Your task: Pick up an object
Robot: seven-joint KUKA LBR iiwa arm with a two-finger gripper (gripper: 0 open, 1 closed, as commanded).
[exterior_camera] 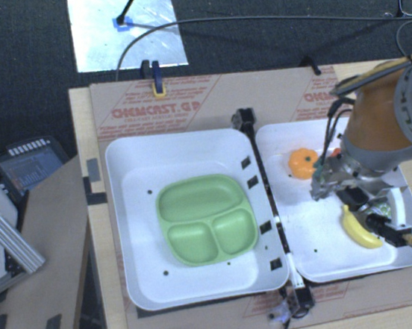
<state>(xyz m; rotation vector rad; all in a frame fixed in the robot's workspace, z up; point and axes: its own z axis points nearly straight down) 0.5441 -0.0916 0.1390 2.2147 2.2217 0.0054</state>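
An orange fruit lies in the right bin near its far left side. A yellow banana rests in the same bin toward the front right. My gripper hangs low over the right bin, just right of and in front of the orange fruit, and up-left of the banana. The grey arm and its orange band cover the bin's right part.
The left bin holds a green divided plate. A black divider runs between the bins. Cables trail from the arm over the right bin's front right corner. A control pendant sits at the far left, off the bench.
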